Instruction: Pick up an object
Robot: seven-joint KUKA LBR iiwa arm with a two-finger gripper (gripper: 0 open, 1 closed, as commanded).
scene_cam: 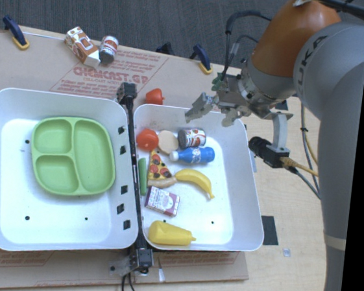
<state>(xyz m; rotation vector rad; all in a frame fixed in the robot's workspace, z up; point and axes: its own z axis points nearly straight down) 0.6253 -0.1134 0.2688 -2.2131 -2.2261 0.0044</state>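
Camera view | gripper (215, 110) hangs over right bin (246, 201), fingers spread, holding nothing | can (191, 137) below looks light, rigid, slick; best pinched across its sides.

Bare floor is left in the right bin (244, 201) right of the banana (197, 181); leftward, toys are packed close together.

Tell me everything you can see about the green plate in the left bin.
The green plate is a light green, rounded-square tray, apparently plastic, with three compartments: two smaller ones on its left side and a longer one on its right. It lies flat and slightly rotated on the floor of the left bin, toward the far side. Nothing lies in it.
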